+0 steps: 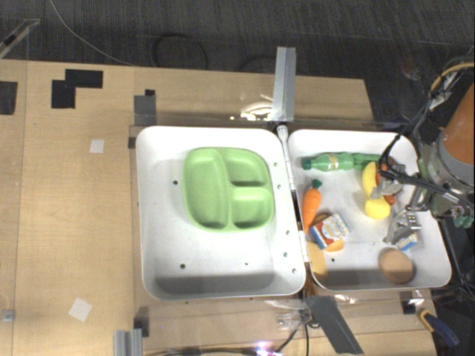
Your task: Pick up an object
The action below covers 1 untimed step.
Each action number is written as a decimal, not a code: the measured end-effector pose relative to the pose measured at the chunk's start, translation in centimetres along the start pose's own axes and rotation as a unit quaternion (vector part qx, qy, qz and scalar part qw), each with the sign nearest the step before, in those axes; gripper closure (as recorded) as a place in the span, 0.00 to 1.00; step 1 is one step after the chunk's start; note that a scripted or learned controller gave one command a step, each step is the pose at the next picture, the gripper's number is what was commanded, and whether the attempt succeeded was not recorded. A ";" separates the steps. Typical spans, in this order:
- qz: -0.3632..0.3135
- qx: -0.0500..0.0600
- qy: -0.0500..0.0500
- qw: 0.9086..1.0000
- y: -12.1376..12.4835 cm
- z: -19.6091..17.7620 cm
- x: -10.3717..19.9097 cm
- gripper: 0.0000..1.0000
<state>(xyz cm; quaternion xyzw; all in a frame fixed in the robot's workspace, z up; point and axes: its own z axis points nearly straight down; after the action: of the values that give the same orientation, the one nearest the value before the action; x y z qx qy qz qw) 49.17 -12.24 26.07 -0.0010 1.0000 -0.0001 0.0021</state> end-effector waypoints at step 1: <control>0.070 -0.001 0.006 0.998 -2.7 16.1 0.7 0.00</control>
<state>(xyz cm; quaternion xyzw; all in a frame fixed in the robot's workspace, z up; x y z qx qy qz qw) 48.54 -14.92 9.92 0.0686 0.9976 0.0011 -0.0038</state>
